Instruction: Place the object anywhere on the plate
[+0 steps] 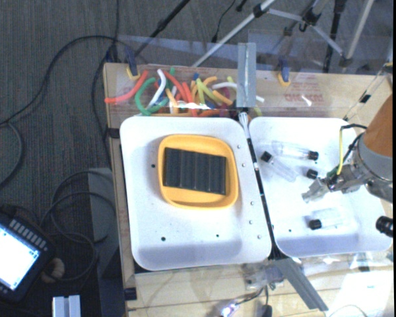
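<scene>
vial point(292, 152): clear plastic, black cap, lay left-right
plate point(197, 171): yellow, rounded, dark ribbed centre
hand point(315, 191): grip state unclear

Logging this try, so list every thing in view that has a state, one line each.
plate: flat in the left bin, dark slab on it.
left bin: holds the plate.
right bin: holds clear tubes.
clear tubes: lying flat, black caps on.
gripper: low over the right bin, nothing seen held.

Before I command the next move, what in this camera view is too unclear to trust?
- Claw: small and blurred; open or shut is unreadable.
- Clear tubes in the right bin: transparent, outlines and count uncertain.
- Arm: cut off by the right edge.
- Plate: dark insert's material unclear.
</scene>
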You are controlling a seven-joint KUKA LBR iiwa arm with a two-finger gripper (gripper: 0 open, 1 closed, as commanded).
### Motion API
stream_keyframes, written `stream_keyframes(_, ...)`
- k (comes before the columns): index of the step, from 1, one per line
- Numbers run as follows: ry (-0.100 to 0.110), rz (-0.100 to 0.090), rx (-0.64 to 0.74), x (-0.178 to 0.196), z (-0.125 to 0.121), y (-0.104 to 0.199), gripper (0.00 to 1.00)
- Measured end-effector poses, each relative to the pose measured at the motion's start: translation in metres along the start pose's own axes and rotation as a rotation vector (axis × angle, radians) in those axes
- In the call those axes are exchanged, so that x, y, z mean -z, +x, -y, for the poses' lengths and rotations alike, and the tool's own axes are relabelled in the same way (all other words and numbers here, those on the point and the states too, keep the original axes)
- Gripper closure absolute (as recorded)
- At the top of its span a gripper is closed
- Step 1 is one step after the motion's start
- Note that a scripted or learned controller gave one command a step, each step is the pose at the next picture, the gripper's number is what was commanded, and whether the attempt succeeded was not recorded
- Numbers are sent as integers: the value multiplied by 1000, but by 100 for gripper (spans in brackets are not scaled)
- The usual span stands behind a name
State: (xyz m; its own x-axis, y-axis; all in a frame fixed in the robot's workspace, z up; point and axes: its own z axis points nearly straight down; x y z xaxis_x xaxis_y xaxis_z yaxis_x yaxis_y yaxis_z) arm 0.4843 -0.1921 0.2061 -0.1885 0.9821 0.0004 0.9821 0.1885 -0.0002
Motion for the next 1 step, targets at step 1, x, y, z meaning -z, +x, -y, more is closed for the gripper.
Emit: stream_keyframes(1,2,-1,137,-10,-10,54,100)
